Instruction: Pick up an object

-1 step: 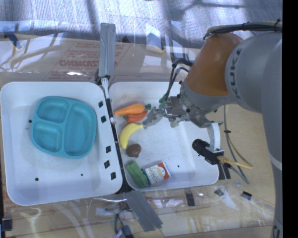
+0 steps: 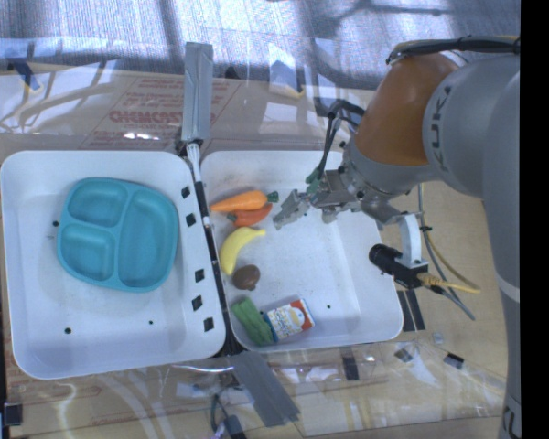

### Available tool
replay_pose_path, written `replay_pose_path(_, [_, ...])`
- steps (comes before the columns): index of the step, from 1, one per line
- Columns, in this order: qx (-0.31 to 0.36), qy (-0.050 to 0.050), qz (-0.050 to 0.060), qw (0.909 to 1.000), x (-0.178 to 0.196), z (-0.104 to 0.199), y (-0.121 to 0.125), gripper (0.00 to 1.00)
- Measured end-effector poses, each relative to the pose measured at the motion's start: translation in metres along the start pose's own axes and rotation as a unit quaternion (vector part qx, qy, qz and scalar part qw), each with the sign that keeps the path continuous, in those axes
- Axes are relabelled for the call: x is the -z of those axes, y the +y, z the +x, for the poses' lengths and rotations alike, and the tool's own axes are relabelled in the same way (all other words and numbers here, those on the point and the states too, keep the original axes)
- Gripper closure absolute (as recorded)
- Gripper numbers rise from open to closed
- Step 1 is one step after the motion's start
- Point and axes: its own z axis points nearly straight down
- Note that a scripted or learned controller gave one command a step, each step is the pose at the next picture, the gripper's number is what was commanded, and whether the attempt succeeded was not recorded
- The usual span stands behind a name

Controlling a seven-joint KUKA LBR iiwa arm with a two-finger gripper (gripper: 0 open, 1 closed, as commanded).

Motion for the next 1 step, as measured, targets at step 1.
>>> replay_pose_path(1, [-0.027, -0.002, -0.011, 0.9996, -0.1112, 0.0113, 0.0944, 0.00])
